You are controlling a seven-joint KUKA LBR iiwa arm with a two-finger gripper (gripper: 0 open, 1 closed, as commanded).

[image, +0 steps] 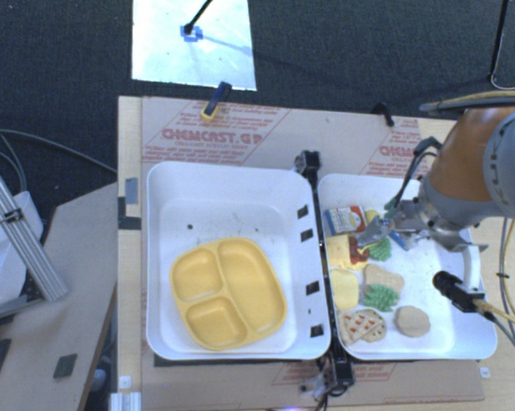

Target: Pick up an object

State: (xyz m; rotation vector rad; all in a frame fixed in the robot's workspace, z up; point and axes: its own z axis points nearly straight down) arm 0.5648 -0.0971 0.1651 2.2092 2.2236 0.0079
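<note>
Gripper: your gripper [376, 234] is hanging low over the right bin [468, 338], reaching for crowded food toys.
Fingers: you cannot tell their state; possibly touching the green piece [379, 248] at the pile's twelve o'clock.

- two white bins [233, 178] are sitting side by side
- one yellow divided tray [227, 292] is lying in the left bin
- roughly eight toy food pieces [369, 284] are crowding the right bin
</note>
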